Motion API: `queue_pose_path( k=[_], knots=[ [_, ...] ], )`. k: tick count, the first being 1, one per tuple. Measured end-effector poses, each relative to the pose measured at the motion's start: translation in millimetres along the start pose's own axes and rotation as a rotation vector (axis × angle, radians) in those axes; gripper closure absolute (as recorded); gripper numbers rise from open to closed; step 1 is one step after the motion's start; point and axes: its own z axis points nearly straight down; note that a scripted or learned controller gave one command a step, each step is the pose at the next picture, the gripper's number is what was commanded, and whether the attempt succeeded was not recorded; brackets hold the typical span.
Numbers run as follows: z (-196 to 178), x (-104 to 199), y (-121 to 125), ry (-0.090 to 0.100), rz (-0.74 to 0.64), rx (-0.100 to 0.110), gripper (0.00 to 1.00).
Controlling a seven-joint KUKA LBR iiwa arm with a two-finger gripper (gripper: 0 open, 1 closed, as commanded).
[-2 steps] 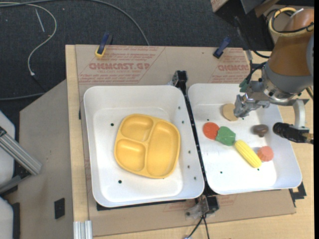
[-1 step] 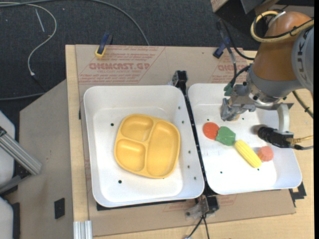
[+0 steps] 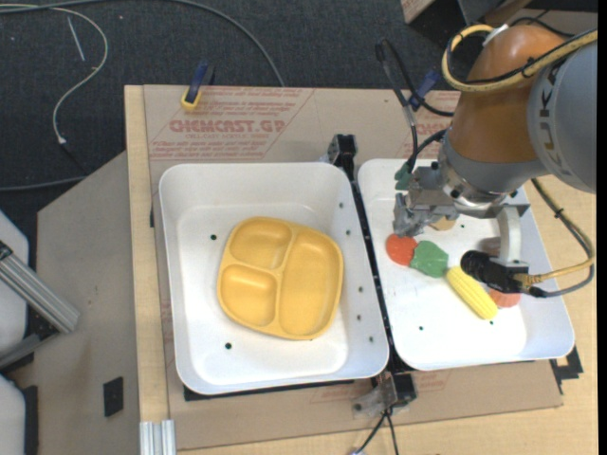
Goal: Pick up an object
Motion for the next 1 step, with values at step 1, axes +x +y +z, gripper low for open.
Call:
queue_pose_path(
  k=[1],
  knots=[
    [-0.5, 50.8, -27.4, 0.0, 0.0, 0.002, 1.0]
  ],
)
